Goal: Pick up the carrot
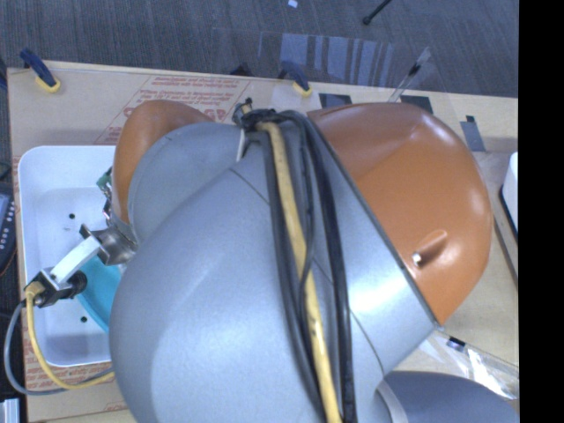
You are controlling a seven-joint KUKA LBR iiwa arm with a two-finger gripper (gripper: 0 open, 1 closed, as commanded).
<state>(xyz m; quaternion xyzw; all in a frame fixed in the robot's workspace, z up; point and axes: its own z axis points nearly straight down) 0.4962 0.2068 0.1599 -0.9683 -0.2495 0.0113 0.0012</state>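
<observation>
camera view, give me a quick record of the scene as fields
arm: grey and orange body fills most of the frame, above the bins
left bin: white, its left part showing past the arm
in bin: a light blue item, partly hidden by the arm
carrot: hidden or too unclear to tell
cables: black and yellow bundle along the arm
bench clamps: blue and yellow

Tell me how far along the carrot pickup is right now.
Nothing looks done yet. The arm is bent over the left bin, blocking most of it, with a blue object visible beneath. No carrot can be seen from here, so a grasp cannot be confirmed. The pickup itself seems left to do.
</observation>
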